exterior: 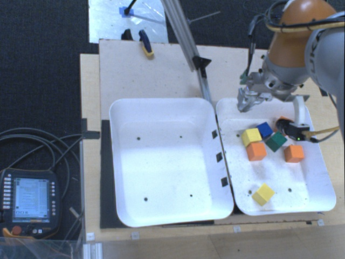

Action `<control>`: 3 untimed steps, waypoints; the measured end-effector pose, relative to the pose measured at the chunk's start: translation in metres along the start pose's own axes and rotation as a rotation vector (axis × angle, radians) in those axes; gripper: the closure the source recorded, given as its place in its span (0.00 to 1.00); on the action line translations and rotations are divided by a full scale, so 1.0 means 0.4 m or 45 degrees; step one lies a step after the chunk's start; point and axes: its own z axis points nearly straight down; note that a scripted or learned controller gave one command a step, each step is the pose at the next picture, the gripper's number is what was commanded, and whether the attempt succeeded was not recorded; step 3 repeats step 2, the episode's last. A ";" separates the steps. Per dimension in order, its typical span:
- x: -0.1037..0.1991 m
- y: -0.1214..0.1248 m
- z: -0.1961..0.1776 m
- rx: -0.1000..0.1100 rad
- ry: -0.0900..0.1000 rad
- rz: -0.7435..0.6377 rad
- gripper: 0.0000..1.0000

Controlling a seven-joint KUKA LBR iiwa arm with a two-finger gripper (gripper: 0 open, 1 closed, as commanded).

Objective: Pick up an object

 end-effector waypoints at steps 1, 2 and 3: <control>0.140 0.020 -0.032 0.000 0.000 -0.001 1.00; 0.289 0.046 -0.054 -0.002 0.001 -0.001 1.00; 0.289 0.046 -0.054 -0.002 0.001 -0.001 1.00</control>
